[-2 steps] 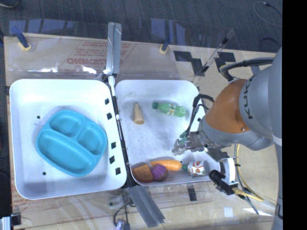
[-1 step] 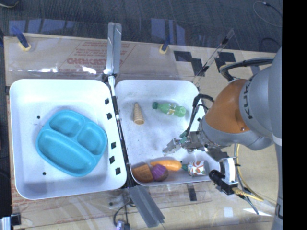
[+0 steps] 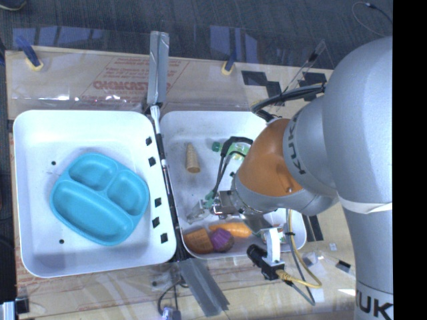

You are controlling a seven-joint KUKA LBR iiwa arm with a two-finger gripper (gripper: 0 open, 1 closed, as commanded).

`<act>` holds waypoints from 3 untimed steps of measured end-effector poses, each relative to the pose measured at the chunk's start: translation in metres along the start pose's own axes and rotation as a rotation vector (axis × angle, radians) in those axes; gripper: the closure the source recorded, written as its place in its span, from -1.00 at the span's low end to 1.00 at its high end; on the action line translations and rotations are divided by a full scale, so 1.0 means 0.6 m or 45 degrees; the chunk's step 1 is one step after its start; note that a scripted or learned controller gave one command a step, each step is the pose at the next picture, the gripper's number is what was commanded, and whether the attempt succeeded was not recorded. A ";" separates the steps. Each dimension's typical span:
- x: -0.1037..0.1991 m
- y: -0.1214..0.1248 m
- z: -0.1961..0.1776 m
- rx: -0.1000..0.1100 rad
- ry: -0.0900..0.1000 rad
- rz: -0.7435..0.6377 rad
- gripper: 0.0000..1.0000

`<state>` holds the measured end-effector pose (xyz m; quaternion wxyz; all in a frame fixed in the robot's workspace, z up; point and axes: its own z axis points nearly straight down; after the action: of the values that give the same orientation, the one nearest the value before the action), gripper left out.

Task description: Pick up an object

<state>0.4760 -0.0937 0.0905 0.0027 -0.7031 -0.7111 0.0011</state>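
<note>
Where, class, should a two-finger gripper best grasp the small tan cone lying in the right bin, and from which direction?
Probably across the tan cone's middle, coming straight down from above. It lies flat on the right bin's floor, apart from other items, with bare floor on both long sides for the fingers.

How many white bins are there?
2. The left white bin holds a blue divided plate; the right white bin sits beside it, partly covered by the arm.
</note>
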 end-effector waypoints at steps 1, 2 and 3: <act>-0.001 0.000 -0.015 0.004 0.002 -0.003 1.00; -0.101 0.113 -0.285 -0.005 -0.002 0.004 1.00; -0.099 0.115 -0.261 -0.001 -0.001 0.002 1.00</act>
<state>0.5464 -0.1527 0.2463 0.0022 -0.7035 -0.7106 0.0012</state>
